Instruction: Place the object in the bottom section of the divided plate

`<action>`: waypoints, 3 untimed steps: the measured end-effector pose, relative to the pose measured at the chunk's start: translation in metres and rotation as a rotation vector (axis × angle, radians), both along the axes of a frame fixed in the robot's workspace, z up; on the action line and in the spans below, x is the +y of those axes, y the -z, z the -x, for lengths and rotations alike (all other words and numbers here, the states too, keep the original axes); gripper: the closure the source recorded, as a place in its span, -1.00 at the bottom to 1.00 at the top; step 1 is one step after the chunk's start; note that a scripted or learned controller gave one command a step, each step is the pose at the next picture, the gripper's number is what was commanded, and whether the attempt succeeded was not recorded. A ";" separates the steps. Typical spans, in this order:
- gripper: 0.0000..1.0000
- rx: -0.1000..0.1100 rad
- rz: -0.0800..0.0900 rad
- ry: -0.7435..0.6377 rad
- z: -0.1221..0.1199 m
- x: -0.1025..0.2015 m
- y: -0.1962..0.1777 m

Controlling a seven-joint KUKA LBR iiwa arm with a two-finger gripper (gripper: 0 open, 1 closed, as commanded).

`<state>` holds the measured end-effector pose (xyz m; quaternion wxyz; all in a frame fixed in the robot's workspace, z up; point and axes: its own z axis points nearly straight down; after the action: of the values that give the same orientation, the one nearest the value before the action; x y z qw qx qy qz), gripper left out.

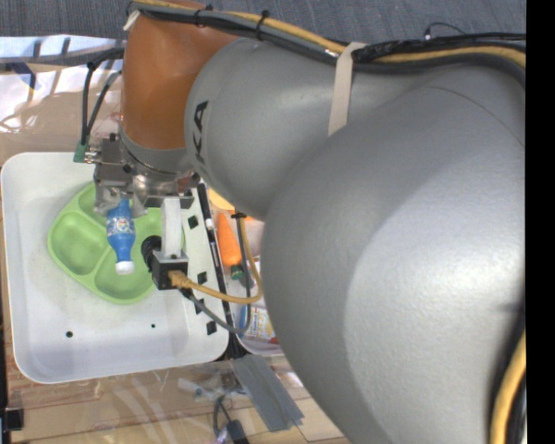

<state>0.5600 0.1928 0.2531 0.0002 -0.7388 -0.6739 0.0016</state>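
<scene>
The pincer [120, 206] gripped a small blue-and-white bottle [120, 237] above the green divided plate [74, 240], mid-placement; lowering and release into the plate's bottom section seemed due next.

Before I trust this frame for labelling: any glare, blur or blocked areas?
Camera view: sharp on the green divided plate and small bottle; glare on the plastic sheet at upper left; the grey arm hides most of the right bin.
</scene>
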 end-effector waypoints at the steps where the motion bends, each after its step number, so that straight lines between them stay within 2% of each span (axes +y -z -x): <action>1: 1.00 0.006 0.004 0.615 0.040 0.026 0.050; 2: 1.00 0.012 0.007 0.605 0.041 0.028 0.041; 3: -1.00 0.013 0.007 0.604 0.041 0.028 0.041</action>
<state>0.5189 0.2207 0.2119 0.0023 -0.9058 -0.4235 0.0086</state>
